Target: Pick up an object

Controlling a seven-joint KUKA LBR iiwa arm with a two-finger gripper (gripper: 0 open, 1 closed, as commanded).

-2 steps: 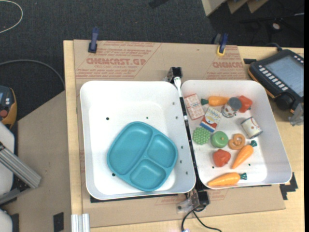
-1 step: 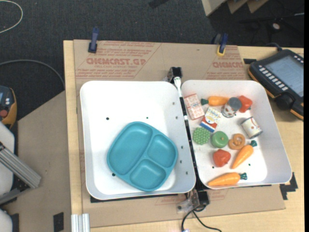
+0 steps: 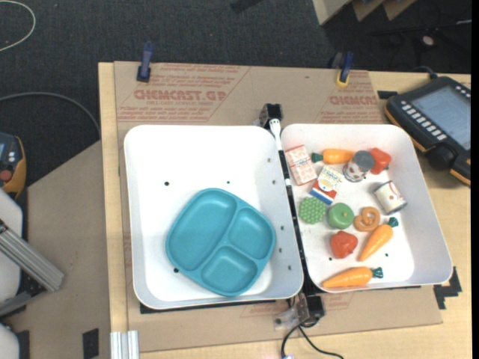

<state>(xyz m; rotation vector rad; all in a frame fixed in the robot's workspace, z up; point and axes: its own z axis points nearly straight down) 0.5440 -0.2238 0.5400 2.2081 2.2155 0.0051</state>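
The right white bin holds several small toy foods. A pink carton and a small white packet lie near its left wall. An orange piece, a grey can and a red piece sit along the back. A green round piece, a green textured disc, a doughnut, a white cup, a red tomato-like piece and two carrots lie toward the front.
The left white bin holds a teal divided plate. A black handheld controller rests on the bench at the right. Two clamps grip the bench's back edge. Cables run at the bins' front.
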